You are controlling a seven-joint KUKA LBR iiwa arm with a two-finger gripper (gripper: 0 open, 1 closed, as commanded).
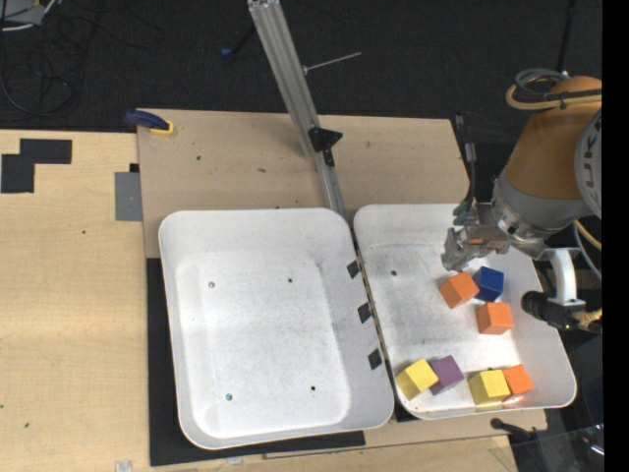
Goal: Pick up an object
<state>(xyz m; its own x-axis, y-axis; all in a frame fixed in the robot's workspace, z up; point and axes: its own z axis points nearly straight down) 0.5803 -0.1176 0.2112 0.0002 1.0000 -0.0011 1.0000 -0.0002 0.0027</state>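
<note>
Grey two-finger gripper (462, 251) hovers just above & left of small orange cube (458, 289) in right white bin (393, 234), jaws' state can't tell, blue cube (488, 282) touching it could get nudged or jam fingers

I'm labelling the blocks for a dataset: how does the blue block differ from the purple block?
The blue block is dark blue; the purple block is a paler violet. The blue block lies farther back in the right bin, just below the gripper, while the purple block sits near the bin's front edge. The blue block neighbours an orange block; the purple block neighbours a yellow block. Both are small cubes of similar size.
</note>
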